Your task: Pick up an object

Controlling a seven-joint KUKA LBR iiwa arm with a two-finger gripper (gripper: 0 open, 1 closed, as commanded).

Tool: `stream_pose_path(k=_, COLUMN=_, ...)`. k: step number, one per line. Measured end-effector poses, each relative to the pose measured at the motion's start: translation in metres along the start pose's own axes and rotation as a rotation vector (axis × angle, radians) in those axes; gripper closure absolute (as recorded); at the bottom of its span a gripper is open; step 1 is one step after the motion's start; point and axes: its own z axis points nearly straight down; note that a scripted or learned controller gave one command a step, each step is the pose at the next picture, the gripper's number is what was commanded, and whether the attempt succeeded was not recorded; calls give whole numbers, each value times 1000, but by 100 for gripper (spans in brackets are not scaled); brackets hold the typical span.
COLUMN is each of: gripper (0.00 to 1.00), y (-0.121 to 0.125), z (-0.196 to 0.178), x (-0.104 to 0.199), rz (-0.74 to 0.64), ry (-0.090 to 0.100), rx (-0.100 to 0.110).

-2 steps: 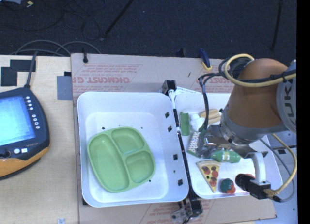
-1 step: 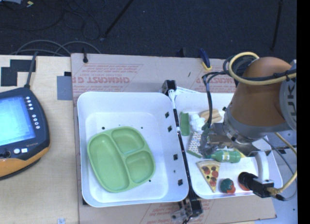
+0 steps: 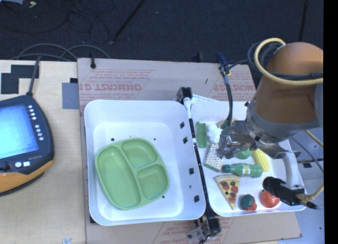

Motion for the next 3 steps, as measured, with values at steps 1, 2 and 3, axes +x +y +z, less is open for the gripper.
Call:
stream_pose_path(k=1, gripper=100, y=0, z=-5, x=-2, rz=3, ry=-1, rx=10)
stream_pose_path(k=2, gripper=100, y=-1, z=-1, x=84, rz=-5, ry=0, rx=6)
stream_pose_path(k=3, gripper=100, y=1, z=-111, x=52, rz=3, ry=-1, rx=-7)
